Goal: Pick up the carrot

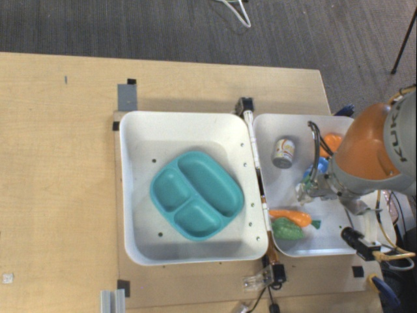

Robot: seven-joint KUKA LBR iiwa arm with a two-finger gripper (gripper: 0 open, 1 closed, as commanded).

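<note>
Reaching in from the right: grey arm with orange band (pixel 366 147), low over the right bin (pixel 326 241). At its end, the gripper (pixel 305 191), a small metallic cluster pointing down toward the bin floor. Too blurred and too small to tell whether open or closed. Nothing seen clamped in it.

Just below the gripper in the view, and apart from it: the carrot (pixel 291 217), lying flat on the bin floor, orange body pointing left toward the bin's wall, green tip to the right. Touching the carrot on the side away from the gripper: a green vegetable (pixel 287 231), pressed into the near left corner of that bin.

Above and left of the gripper, well clear: a small can (pixel 283 152), metal top showing. Above and right of the gripper, half hidden by the arm: an orange item (pixel 333 141).

Far to the gripper's left, across the wall between the bins: the left bin (pixel 138 175), holding a teal divided plate (pixel 195 193) with three compartments. Under both bins, the pale wooden bench (pixel 58 175).
</note>
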